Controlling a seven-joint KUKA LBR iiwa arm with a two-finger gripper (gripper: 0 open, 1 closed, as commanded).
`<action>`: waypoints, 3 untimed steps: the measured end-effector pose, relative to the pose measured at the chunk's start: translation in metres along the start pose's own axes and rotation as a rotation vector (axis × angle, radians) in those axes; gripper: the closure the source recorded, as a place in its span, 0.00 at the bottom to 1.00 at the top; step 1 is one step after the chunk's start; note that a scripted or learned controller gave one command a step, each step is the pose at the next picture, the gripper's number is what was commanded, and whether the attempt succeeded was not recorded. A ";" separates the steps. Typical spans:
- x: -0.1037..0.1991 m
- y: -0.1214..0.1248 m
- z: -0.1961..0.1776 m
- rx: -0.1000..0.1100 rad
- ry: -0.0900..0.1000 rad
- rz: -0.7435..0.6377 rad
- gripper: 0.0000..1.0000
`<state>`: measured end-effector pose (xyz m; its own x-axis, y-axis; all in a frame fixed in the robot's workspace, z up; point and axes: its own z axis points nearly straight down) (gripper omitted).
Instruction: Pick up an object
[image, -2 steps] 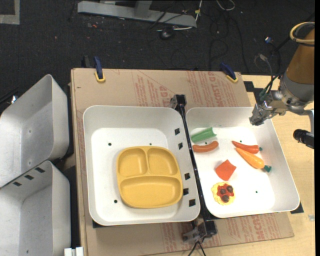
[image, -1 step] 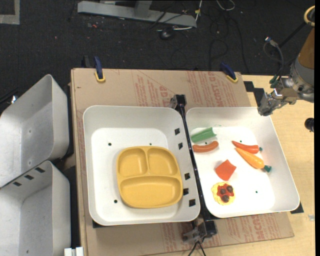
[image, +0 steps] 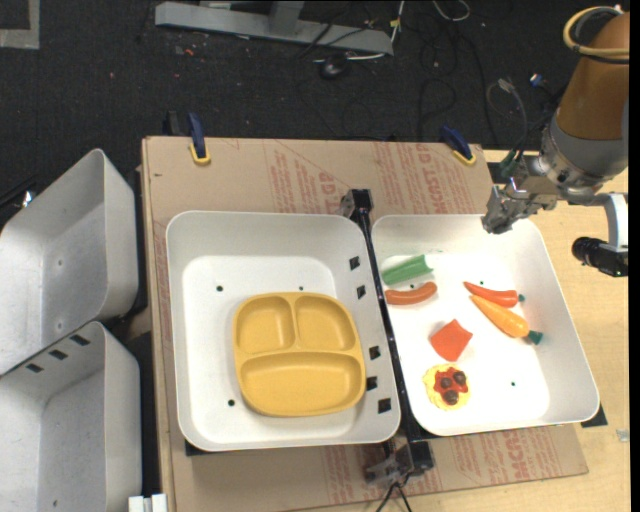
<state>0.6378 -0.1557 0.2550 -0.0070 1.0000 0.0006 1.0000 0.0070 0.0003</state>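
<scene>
- So, landmark = right bin (image: 560, 300). All the pickable items sit inside it, loosely spread and not touching, probably so each can be grasped on its own.
- Green piece (image: 405, 269) lies at the bin's upper-left, with the sausage (image: 411, 294) just below it.
- Red chili (image: 492, 294) and carrot (image: 505, 319) lie side by side near the bin's middle-right.
- Red-orange wedge (image: 451, 340) sits at the bin's centre; small pizza (image: 447, 386) is below it, toward the near edge.
- Yellow divided plate (image: 298, 353) sits in the left bin (image: 190, 300), left of the right bin. Likely just another candidate or a drop spot.
- Arm comes in from the right, wrist angled down and left. End effector (image: 500, 215) hovers over the right bin's far rim, at its upper-right corner.
- Nothing visible between its tips; too small and dark to say whether it's wide or narrow, so can't tell.
- My read: approach stage, no target committed. Chili and carrot are the nearest items.
</scene>
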 end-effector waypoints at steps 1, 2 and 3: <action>0.046 -0.013 0.013 0.002 0.001 0.000 1.00; 0.092 -0.021 0.022 0.003 0.001 0.001 1.00; 0.150 -0.025 0.019 0.002 0.001 0.000 1.00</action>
<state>0.6116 -0.0064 0.2361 -0.0071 1.0000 0.0012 1.0000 0.0071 -0.0017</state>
